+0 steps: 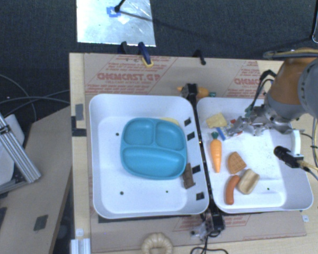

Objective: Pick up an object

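blue plate, orange carrot, perhaps tan bread

One camera hangs above me, fixed, looking down at a slant on the left bin. The right bin sits just beside it (toward my side), and my arm enters beyond that, from the frame's right.

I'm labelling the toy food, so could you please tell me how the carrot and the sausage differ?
The carrot is orange with a green top and tapers to a point; the sausage is red-orange and round-ended. The carrot lies farther up than the sausage. Both lie lengthwise in the right bin.
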`<state>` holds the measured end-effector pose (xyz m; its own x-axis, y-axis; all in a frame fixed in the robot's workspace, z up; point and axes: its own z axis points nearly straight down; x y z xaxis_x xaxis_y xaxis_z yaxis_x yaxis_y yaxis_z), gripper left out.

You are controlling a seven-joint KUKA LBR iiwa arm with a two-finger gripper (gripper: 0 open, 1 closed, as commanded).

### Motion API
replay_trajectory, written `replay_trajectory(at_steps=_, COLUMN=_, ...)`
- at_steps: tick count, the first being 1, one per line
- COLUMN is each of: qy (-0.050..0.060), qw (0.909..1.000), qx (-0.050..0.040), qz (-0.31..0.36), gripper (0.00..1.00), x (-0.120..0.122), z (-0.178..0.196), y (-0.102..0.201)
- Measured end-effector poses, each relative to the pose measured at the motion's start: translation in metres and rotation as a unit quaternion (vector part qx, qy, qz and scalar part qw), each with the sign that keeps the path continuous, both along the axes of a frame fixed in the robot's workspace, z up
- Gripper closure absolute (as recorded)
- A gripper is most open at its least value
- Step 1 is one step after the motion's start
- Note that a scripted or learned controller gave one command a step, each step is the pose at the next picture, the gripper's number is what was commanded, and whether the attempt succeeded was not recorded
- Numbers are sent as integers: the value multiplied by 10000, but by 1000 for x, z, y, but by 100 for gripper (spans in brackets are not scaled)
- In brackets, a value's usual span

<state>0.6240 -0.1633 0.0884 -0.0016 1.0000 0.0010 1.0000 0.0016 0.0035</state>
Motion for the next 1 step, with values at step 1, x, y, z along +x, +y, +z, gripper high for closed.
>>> replay_trajectory(at_steps=1, qy=-50, qw=10000, qx=4, qz=6, gripper=100, x=3, z=14, y=1)
